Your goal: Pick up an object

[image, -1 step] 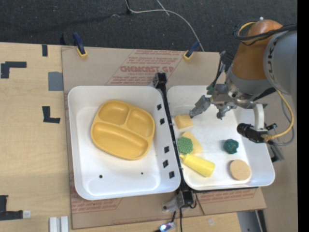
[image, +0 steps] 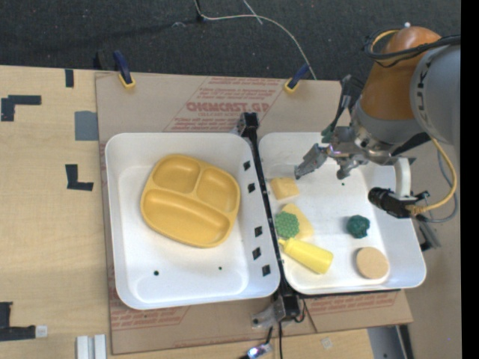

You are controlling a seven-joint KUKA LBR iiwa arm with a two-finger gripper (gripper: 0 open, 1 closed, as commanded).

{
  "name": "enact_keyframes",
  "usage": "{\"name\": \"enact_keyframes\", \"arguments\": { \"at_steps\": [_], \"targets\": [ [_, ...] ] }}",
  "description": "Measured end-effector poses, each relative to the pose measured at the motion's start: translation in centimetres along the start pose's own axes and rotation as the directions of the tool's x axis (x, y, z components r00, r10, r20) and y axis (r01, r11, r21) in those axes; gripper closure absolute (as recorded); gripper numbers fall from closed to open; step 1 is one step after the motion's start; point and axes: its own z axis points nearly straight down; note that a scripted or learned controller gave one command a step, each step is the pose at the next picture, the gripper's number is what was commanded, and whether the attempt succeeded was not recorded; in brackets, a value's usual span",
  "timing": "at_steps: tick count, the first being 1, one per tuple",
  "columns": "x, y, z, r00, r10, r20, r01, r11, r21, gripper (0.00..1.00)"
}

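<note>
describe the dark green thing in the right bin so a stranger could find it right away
Start at the right bin, the one without the yellow tray. Near its right side, just above the tan disc, sits the dark green lump. It is darker and bluer than the brighter green piece by the centre divider.

Yellow tray [image: 191, 199], white bins [image: 120, 223], green ball [image: 358, 226], tan disc [image: 371, 262], yellow cylinder [image: 307, 255], blue clamps [image: 123, 68].
</note>
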Motion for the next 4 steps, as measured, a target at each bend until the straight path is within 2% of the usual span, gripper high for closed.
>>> {"name": "enact_keyframes", "arguments": {
  "at_steps": [1,2,3,4],
  "targets": [
    [0.9,0.0,6.4,1.000,0.000,0.000,0.000,1.000,0.007,0.00],
    [0.9,-0.1,11.9,1.000,0.000,0.001,0.000,1.000,0.001,0.00],
    [1.0,-0.1,11.0,1.000,-0.001,0.000,0.001,1.000,0.005,1.00],
    [0.7,0.5,6.9,1.000,0.001,0.000,-0.001,1.000,-0.003,1.00]
  ]
}}
